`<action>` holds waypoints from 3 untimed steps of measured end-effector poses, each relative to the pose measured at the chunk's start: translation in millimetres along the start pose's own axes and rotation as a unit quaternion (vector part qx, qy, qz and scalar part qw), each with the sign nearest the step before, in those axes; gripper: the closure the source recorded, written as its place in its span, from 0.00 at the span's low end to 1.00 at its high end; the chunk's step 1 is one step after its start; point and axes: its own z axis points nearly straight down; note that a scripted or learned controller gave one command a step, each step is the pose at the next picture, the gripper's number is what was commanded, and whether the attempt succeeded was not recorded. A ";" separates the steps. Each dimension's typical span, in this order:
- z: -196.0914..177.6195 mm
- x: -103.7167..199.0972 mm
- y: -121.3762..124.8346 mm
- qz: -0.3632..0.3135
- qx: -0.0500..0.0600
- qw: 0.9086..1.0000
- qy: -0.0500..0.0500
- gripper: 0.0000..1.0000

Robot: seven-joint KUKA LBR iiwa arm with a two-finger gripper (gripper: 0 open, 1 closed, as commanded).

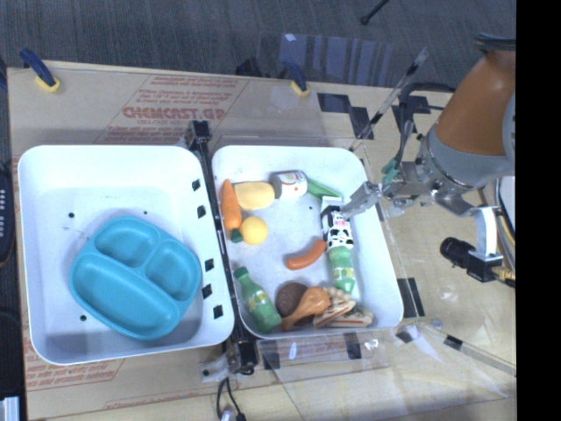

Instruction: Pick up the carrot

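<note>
The carrot (230, 205) is orange with a green tip. It lies lengthwise against the left wall of the right bin (390, 274), beside a pale yellow potato-like piece (254, 194) and a lemon (253, 230). My gripper (362, 199) hangs over the right bin's right rim, well to the right of the carrot and apart from it. It sits just above a cow-patterned bottle (337, 228). The arm's orange band (478, 103) is at the far right.
The right bin also holds a small can (289, 184), an orange sausage (305, 254), two green bottles (257, 298) (344, 274), a chicken drumstick (302, 302) and a sandwich-like piece (344, 312). A blue divided plate (131, 274) lies in the left bin (53, 174).
</note>
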 end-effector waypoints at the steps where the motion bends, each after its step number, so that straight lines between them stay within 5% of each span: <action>1: 176.2 45.1 -21.8 0.037 0.003 0.999 0.002 0.00; 2: 179.5 106.6 32.4 0.094 0.001 0.996 0.001 0.00; 3: 178.7 97.2 84.9 0.207 0.000 0.978 0.000 0.00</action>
